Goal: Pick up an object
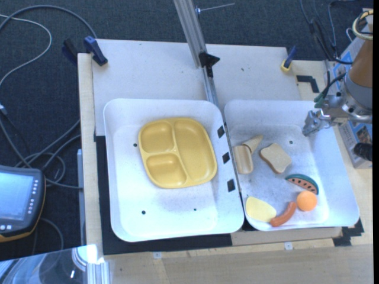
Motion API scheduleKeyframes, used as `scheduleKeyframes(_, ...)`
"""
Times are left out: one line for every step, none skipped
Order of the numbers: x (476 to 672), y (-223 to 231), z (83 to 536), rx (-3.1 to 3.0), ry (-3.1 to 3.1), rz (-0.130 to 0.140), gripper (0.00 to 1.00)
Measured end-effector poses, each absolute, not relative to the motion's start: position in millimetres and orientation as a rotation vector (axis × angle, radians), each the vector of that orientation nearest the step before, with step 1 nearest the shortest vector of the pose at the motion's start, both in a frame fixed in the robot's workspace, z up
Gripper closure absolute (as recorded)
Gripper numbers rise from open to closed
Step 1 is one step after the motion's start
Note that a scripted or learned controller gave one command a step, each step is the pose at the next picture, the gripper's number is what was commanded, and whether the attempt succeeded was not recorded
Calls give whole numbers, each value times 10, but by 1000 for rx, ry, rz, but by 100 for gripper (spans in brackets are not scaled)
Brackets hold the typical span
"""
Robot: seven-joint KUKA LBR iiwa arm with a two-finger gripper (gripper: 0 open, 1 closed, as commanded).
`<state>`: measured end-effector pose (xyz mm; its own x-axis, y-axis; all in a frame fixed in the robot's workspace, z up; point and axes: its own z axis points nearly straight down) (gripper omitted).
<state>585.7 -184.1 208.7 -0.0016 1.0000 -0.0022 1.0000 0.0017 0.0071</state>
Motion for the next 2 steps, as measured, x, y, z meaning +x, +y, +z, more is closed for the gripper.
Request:
scheduleKeyframes(5946,-1911,2668,2214,2217,6,100)
scheduleKeyframes(6095,-1399,2540,2216,2230,2,100)
